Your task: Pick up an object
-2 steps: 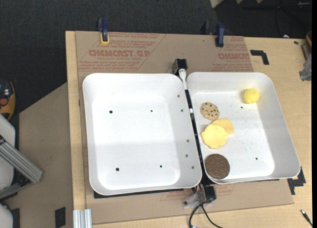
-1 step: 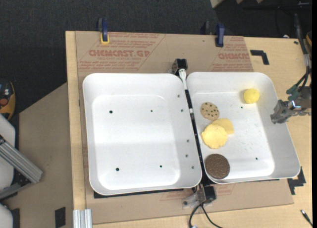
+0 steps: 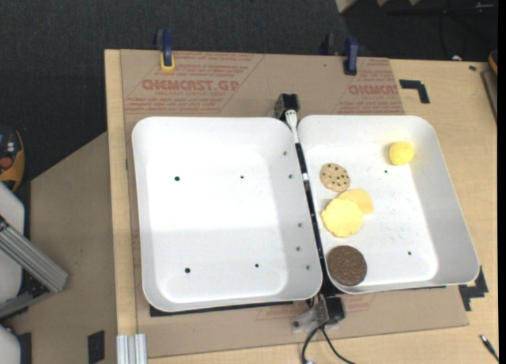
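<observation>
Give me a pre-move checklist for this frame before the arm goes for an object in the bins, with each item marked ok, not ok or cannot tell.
1. Objects available in the right white plastic bin: ok.
2. Small yellow ball standing apart from the others: ok.
3. Round chocolate-chip cookie free of overlap: ok.
4. Large flat yellow disc free of overlap: not ok, it touches or overlaps a smaller yellow piece.
5. Dark brown round cookie away from the wall: not ok, it lies at the bin's near rim.
6. Black divider strip between the bins seated: ok.
</observation>
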Controlling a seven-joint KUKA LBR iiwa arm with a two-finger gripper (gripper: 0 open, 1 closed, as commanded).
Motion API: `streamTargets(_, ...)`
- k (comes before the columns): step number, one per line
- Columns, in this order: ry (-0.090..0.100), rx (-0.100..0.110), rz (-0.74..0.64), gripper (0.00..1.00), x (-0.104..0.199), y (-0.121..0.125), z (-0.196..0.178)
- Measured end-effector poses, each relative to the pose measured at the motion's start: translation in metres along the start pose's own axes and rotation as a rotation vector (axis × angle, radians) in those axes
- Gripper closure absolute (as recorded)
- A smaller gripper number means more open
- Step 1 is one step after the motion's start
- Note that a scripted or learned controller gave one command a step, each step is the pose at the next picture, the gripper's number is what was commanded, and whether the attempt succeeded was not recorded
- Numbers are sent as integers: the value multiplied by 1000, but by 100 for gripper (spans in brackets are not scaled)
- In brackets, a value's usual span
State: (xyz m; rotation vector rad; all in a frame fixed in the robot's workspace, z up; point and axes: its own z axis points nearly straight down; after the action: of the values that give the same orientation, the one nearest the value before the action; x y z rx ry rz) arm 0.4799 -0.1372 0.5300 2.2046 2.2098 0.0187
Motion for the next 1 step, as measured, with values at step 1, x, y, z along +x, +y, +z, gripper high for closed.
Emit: streamTargets(1,9,36,1,100,21,12,140)
